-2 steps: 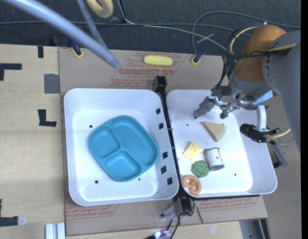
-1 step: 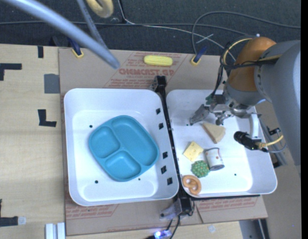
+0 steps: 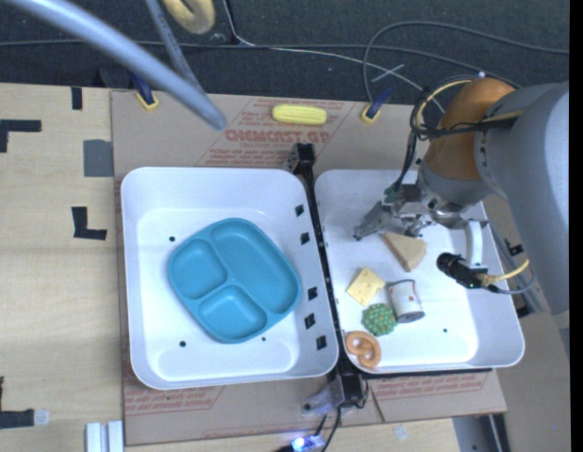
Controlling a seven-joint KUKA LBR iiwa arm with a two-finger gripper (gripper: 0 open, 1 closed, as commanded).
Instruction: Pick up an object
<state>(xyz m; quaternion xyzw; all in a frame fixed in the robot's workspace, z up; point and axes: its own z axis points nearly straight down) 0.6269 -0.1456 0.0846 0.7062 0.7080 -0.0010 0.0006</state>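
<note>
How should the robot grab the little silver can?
The can lies on its side in the right bin, so probably from straight above, fingers across its round middle. The broccoli touches its lower-left and the yellow cheese sits close left, so close along the freer upper and right sides.

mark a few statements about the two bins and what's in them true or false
1. The blue divided plate lies in the left bin. True.
2. The pretzel lies on the blue divided plate. False: it lies in the right bin, near its front edge.
3. The gripper is over the right bin. True.
4. The green broccoli piece sits between the pretzel and the yellow cheese piece. True.
5. The yellow banana lies inside the left bin. False: it lies on the cardboard behind the bins.
6. The small metal can stands in the left bin. False: it lies in the right bin.
</note>
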